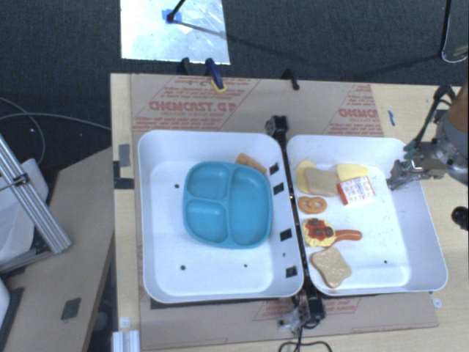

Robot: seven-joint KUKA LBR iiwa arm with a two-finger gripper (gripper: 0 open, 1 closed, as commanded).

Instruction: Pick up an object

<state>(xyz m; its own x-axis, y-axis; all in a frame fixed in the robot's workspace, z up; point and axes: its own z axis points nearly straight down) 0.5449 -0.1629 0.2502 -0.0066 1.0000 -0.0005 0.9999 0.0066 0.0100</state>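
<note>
My gripper [401, 173] hangs over the right rim of the right bin [418, 233], with nothing visible between its fingers. To its left in that bin lie toy foods: a red-and-white carton [355, 190], a yellow cheese wedge [352, 171], a pale bread slice [319, 180], a pretzel [313, 205], a plate of spaghetti [319, 232], a sausage [347, 235] and a toast slice [332, 267]. The carton is the nearest item to the gripper, about a hand's width away.
The left bin [157, 218] holds a blue divided plate [226, 203] with an orange cracker [250, 163] peeking out behind it. A black divider with clips [289, 196] runs between the bins. The bench sits on brown cardboard [190, 101].
</note>
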